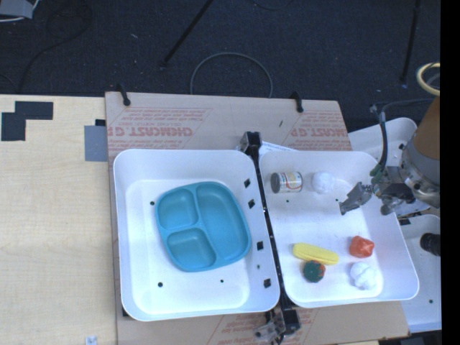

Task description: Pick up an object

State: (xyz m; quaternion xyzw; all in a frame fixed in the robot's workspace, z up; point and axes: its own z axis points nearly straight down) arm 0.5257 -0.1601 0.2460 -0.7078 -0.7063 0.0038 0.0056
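open gripper [371, 198] above right bin [392, 293]; can [287, 182] lies lengthwise left-right

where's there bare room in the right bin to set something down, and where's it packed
Bare floor lies mid-bin in the right bin, between the small can and white lump above and the yellow corn below. The lower right is crowded: corn, green ball, red piece and white piece. The gripper hangs over the right edge.

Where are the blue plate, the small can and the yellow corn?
blue plate [203, 225], camera view, middle divider ridge.
small can [288, 182], camera view, its side label.
yellow corn [315, 253], camera view, mid-body.
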